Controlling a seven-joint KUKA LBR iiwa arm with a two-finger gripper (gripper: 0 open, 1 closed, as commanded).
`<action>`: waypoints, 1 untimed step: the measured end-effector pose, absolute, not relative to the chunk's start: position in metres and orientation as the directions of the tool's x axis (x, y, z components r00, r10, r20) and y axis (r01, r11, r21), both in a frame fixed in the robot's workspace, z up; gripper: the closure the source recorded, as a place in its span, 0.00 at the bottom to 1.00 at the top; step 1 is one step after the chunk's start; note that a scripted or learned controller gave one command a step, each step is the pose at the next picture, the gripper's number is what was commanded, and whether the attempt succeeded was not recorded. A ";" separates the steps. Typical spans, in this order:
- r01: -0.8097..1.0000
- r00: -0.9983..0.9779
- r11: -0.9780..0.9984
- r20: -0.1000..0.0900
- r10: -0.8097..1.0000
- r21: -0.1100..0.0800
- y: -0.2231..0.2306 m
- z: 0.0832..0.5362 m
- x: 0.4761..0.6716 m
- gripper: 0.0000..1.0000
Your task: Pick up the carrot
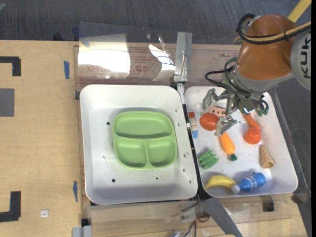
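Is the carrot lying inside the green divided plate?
No, the carrot lies in the right bin, while the green plate is in the left bin.

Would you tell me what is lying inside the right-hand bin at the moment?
The right bin holds a carrot, tomato, banana, blue bottle, green piece, orange item and cone. The gripper covers the upper part.
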State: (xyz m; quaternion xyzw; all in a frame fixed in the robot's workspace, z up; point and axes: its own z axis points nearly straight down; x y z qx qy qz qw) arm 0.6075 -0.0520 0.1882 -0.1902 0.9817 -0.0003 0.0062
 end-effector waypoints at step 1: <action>-0.233 -0.972 0.972 0.000 -0.233 0.001 -0.093 0.143 0.522 1.00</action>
